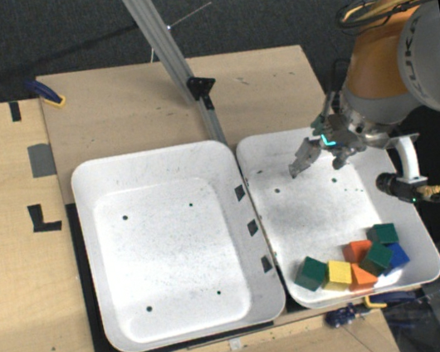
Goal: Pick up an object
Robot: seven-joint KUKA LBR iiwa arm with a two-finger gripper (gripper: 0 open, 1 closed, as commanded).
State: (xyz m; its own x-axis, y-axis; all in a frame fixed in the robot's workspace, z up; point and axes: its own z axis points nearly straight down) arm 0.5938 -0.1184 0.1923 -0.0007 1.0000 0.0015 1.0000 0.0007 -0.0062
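Several small blocks lie clustered at the near end of the right bin [310,206]: a dark green block [310,273], a yellow block [337,274], an orange block [357,253], a green block [379,234] and a blue block [396,255]. My gripper [319,158] hangs over the far end of that bin, well away from the blocks. Its two dark fingers are spread apart with nothing between them.
The left bin [168,239] sits beside the right one on the wooden bench. A slanted metal rail [167,41] runs down to the gap between the bins' far ends. A blue clip [350,313] lies at the right bin's near edge.
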